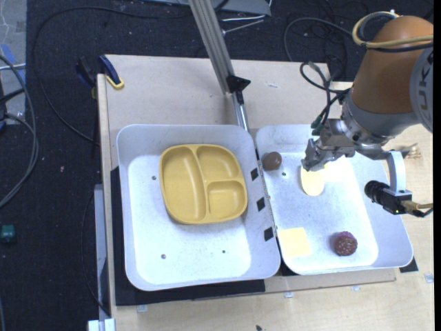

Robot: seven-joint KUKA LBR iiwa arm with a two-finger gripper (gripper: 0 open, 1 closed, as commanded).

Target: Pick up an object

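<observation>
A pale wooden worktop (pixel 172 88) sits among dark floor and cables, bearing two white bins. The left bin (pixel 138 254) holds a yellow divided tray (pixel 203 183). In the right bin (pixel 386 247), right of centre in the frame, the hand (pixel 315 158) hangs directly over a pale yellow oval piece (pixel 312 183), touching or just above its upper end; whether it grips, I cannot tell. The piece's long axis runs roughly up-down. A brown ball (pixel 271 161) lies just left; a yellow square (pixel 295 241) and dark red ball (pixel 344 243) lie well below, leaving open room around.
</observation>
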